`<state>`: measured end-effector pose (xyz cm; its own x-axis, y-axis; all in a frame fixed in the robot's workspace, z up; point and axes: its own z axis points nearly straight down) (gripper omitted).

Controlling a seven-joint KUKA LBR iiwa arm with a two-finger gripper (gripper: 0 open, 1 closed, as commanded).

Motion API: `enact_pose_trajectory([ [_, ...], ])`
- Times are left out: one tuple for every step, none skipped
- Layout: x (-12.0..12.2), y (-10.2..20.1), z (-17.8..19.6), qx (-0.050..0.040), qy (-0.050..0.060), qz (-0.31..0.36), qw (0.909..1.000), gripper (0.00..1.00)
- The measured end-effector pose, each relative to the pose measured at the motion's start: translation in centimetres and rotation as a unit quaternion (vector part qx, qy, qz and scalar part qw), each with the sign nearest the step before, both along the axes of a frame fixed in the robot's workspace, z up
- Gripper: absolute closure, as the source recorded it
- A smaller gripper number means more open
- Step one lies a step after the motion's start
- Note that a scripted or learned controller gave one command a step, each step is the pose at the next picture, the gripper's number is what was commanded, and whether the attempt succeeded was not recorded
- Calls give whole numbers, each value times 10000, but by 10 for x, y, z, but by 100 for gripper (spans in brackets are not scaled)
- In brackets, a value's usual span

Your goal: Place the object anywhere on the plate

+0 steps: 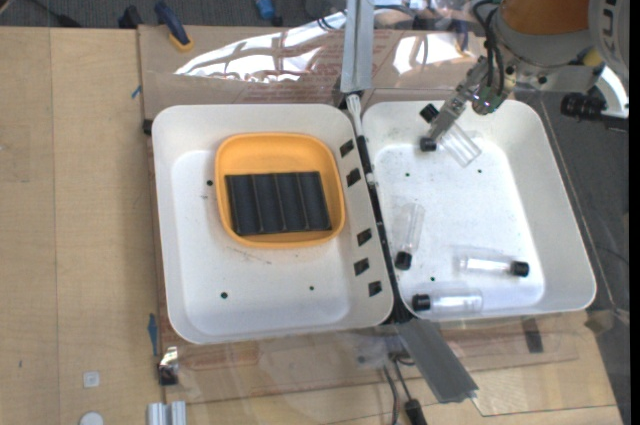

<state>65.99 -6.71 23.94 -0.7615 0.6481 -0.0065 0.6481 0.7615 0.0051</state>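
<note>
Vials, clear with black caps, are lying in the right bin (560, 213): one (410, 235) is resting near the divider at about nine o'clock of that bin, one (492, 266) is lying toward five o'clock, and one (447, 300) is lying along the near rim at six o'clock. A fourth vial (450, 135) is being seen at about twelve o'clock of the bin, tilted, right under the gripper (478, 103); whether it is being gripped between the jaws or merely touched cannot be told, and the jaws' state cannot be told either. The orange plate (232, 156) is sitting at the centre of the left bin (185, 243), and a black ribbed tray (279, 203) is being carried on it. Both bins are being borne by the wooden worktop (60, 213).
</note>
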Motion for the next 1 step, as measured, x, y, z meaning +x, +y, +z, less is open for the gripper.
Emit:
enact_pose_trajectory([
  [-22,-9,-26,1,39,724,9974,100],
])
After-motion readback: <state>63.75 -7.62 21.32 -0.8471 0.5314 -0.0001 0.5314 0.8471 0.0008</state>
